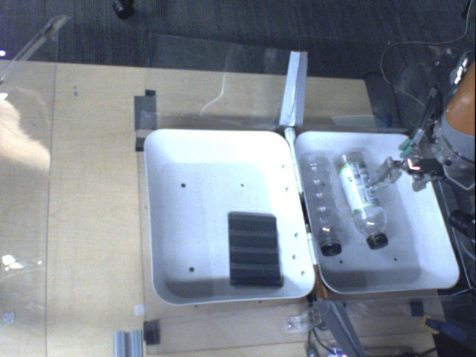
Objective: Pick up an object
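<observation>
Two clear plastic bottles with black caps lie side by side in the right bin (431, 274). The left bottle (320, 203) is plain. The right bottle (360, 195) carries a green and white label, and its cap points toward the bin's front. My gripper (402, 178) hangs over the right bin just right of the labelled bottle's upper half. It is open, with one finger (384, 174) near the bottle's side and nothing between the fingers. A black ribbed block (254, 248) lies in the front of the left bin (171, 199).
The two bins meet at a shared rim (301, 207) down the middle. A metal bracket (293, 88) stands behind that seam. Cables and the arm's body (457, 117) occupy the far right. Wooden bench surface (74, 199) extends to the left.
</observation>
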{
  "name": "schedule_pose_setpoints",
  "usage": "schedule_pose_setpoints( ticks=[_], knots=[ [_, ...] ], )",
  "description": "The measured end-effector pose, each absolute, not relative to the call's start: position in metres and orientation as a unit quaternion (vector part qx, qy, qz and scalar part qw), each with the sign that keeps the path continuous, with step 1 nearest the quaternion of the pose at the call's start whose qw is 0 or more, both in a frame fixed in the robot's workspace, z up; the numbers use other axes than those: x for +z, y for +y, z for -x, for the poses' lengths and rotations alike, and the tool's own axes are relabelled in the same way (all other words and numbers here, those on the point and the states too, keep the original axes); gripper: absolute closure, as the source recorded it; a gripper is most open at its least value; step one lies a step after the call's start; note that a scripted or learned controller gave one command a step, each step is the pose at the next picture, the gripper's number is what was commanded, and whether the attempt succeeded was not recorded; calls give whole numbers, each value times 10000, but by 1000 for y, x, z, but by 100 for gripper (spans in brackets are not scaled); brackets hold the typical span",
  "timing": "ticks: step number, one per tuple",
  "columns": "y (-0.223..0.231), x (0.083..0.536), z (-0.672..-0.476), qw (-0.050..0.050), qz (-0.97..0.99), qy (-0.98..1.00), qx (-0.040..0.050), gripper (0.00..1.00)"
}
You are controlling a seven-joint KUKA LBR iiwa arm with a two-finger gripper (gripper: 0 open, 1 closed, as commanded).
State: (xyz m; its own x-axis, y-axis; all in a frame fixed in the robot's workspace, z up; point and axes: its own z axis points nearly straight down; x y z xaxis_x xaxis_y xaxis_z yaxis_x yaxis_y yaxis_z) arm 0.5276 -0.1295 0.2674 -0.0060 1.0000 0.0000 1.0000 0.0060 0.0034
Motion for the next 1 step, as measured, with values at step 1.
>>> schedule_pose_setpoints(
  ticks=[1],
  knots=[
    [-124, 396, -582, 25, -7858, 6185, 23, 0]
  ],
)
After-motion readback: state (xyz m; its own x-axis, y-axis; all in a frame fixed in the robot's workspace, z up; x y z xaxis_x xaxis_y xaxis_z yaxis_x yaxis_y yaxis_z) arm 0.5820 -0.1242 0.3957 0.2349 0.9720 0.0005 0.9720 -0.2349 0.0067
